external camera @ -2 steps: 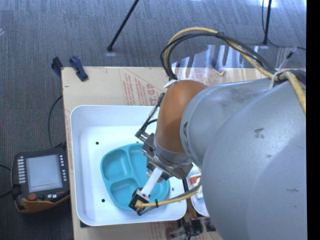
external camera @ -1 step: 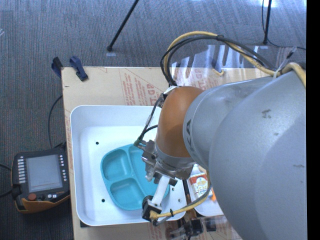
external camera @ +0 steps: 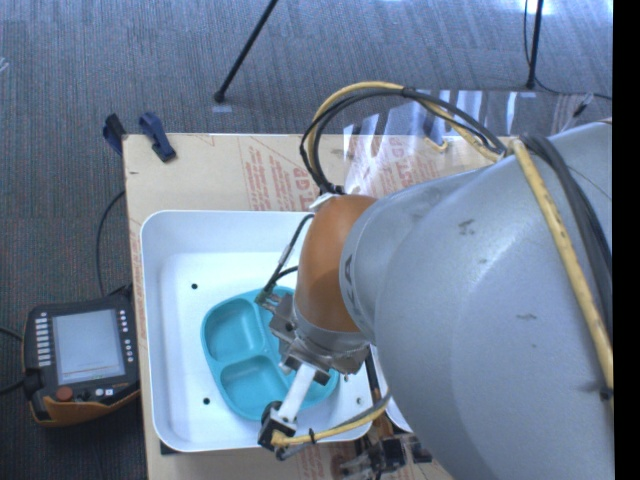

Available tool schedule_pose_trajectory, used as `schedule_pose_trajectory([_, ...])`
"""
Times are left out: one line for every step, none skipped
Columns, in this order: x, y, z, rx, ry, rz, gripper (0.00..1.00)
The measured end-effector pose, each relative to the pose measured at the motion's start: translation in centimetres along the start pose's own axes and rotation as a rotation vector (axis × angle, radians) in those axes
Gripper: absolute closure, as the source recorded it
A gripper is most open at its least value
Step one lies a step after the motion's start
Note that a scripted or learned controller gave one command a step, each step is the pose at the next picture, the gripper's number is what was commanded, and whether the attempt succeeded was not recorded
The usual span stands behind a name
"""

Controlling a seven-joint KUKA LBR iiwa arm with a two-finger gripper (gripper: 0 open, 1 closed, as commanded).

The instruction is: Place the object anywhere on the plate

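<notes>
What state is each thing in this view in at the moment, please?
Plate: lying flat in the bin, open side up, its right part under the arm.
White bin: holding the plate.
Arm: reaching over the plate.
Pendant: on the floor, face up.

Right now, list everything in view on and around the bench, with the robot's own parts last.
plate: one, teal, divided into compartments, in the bin, partly under the wrist
bin: one, white, on the bench
bench: one, pale board with red print, under the bin
clamps: two, one blue and one dark, at the bench's far left corner
pendant: one, black with a pale screen, on the carpet left of the bench
stand legs: two, dark, on the carpet beyond the bench
arm: one, grey with an orange band, over the bin's right side
</notes>
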State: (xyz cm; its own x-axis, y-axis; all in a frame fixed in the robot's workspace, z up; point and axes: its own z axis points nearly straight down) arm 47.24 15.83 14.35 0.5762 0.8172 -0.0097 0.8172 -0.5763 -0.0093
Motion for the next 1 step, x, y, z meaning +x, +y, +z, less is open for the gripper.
schedule_pose_trajectory([-2.1, 1.51, 4.99, 0.001, -0.001, 0.061, 1.0])
